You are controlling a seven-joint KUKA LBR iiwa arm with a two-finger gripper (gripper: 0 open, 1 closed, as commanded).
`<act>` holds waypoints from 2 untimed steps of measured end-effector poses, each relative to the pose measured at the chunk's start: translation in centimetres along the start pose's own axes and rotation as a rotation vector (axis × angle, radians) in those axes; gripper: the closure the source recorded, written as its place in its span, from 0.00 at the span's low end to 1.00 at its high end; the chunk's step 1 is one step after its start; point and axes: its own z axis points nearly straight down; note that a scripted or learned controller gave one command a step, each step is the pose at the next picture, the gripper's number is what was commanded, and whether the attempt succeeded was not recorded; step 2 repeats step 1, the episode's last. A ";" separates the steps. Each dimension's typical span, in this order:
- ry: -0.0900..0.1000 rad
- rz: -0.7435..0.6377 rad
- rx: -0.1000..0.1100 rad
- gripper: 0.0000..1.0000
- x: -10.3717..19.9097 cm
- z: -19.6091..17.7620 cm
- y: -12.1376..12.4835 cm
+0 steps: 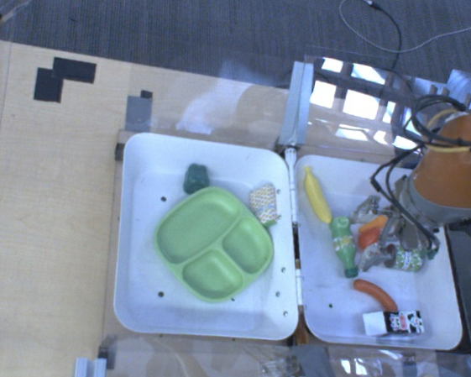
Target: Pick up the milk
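The milk [394, 323] lay on its side near the front right corner of the right bin [322, 316], just beside a sausage [375, 293]. The gripper [392, 241] hung over the bin's middle, among a green bottle [343, 245], something orange, perhaps a carrot [367, 233], and a can [408, 261]; clutter hid its grip, so I cannot tell. A banana [317, 195] lay farther back. The left bin [134, 299] held a green plate [214, 243].
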 end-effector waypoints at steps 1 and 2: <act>-0.002 -0.130 -0.001 0.00 -4.5 0.7 1.7; -0.002 -0.130 -0.001 0.00 -4.5 0.7 1.7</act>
